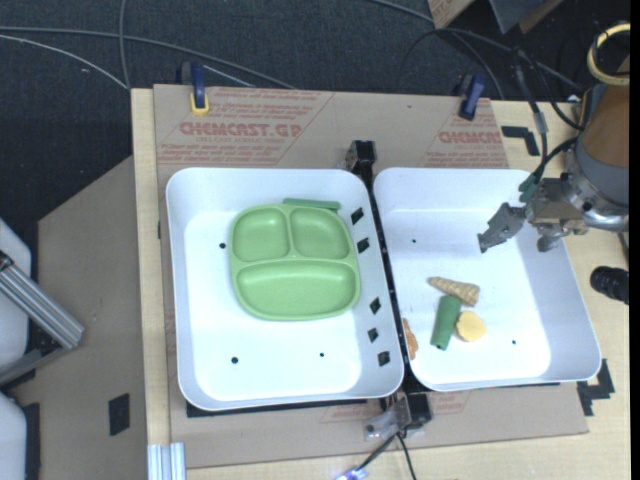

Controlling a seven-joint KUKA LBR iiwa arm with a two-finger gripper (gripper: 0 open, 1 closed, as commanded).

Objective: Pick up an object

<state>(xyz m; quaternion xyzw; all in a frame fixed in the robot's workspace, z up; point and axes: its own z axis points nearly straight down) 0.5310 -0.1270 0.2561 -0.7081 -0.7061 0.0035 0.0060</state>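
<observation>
In the right bin (560, 348), several small items lie together near the front: a tan cone-shaped piece (455, 289), a green stick-like piece (445, 321) and a small yellow piece (471, 327) touching it. My gripper (520, 236) hangs over the back right part of this bin, behind and to the right of the items and apart from them. Its dark fingers (495, 233) are spread, and it is open with nothing between them.
A green divided plate (295, 263) lies in the left bin (200, 368). A small orange piece (410, 340) rests by the divider between the bins. Blue clamps (199, 86) hold the cardboard base at the back. Cables run behind the bench.
</observation>
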